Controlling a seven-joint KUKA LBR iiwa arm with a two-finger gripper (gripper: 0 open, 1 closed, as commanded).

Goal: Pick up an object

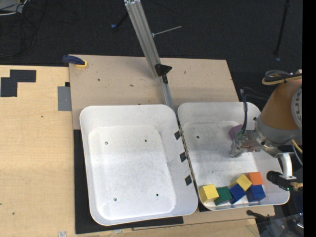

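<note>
My gripper (240, 144) reaches into the right bin (207, 117) from the right, low over its floor near the right side. A small purple object (236, 131) lies just above and left of the fingers, partly hidden by them. Along the bin's front edge sits a cluster of blocks: a yellow one (209, 192), a green one (223, 195), a second yellow one (243, 182), an orange one (255, 177) and two blue ones (237, 193) (256, 193). These blocks lie well below the gripper.
The left bin (98, 117) sits beside the right one, with black clips (181, 156) along the shared edge. A slanted aluminium bar (145, 38) rises behind the bins. The arm's orange band (279, 107) overhangs the right bin's right rim.
</note>
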